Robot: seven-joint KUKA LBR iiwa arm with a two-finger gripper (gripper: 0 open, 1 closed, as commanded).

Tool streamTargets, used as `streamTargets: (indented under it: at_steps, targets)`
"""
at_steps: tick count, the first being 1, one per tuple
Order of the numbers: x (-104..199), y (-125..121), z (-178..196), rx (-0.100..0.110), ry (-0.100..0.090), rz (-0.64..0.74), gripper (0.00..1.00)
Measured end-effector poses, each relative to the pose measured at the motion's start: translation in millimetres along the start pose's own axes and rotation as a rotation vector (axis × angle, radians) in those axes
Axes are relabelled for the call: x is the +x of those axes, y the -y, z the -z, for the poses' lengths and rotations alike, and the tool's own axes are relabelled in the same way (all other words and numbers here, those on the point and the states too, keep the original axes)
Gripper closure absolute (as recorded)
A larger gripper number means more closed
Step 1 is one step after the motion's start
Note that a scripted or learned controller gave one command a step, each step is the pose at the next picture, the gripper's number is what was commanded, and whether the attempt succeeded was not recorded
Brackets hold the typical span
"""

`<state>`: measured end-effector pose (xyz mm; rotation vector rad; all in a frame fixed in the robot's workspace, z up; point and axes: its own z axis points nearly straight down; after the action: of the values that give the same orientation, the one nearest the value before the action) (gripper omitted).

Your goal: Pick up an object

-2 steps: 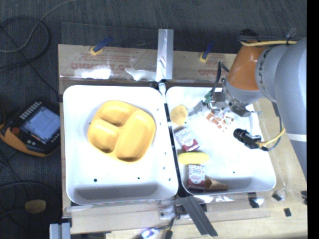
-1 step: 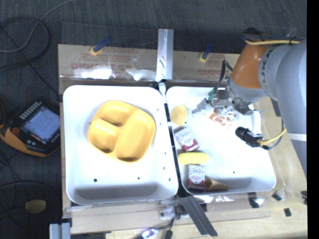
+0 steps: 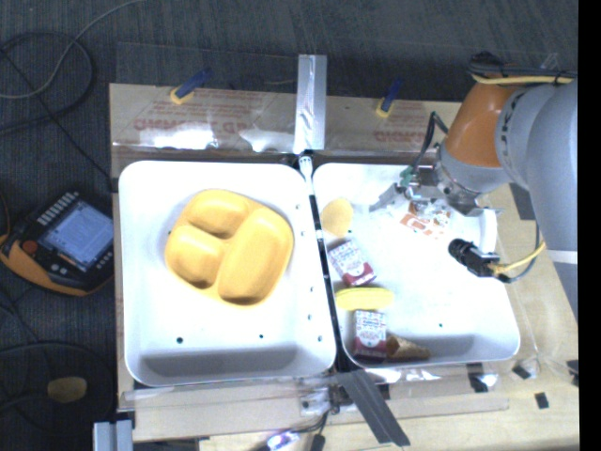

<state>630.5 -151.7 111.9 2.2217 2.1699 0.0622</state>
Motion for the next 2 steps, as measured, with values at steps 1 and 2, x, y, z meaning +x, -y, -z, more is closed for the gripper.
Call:
streamTargets:
  at_steps: [1,2]
  targets:
    - [-7.4,-6.7,-1.1,0.001,0.004,-0.009,0.00]
    - [-12.5,-10.2,13.8,-0.011,0.016,-0.011,1.00]
